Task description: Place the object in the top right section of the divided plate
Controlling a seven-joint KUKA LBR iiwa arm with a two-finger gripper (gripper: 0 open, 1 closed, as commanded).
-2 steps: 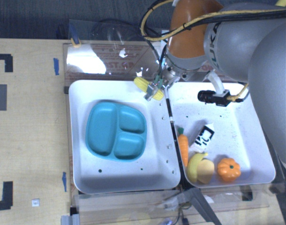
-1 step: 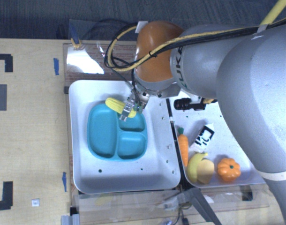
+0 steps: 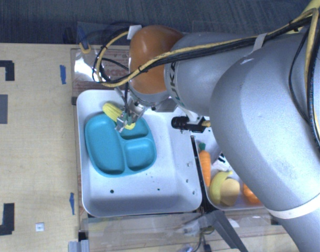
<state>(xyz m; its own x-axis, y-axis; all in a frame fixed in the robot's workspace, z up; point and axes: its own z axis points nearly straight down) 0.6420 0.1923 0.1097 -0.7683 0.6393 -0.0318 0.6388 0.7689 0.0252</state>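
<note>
The claw (image 3: pixel 124 121) gripped the yellow corn (image 3: pixel 112 110) over the blue divided plate's (image 3: pixel 105 146) upper rim, in the left bin (image 3: pixel 170 193). Best lower over the top right section before releasing.

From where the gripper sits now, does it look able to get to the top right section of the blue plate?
Probably yes. The gripper hangs at the upper edge of the blue divided plate, beside the yellow corn, and that section lies right below it with nothing lying in it.
</note>
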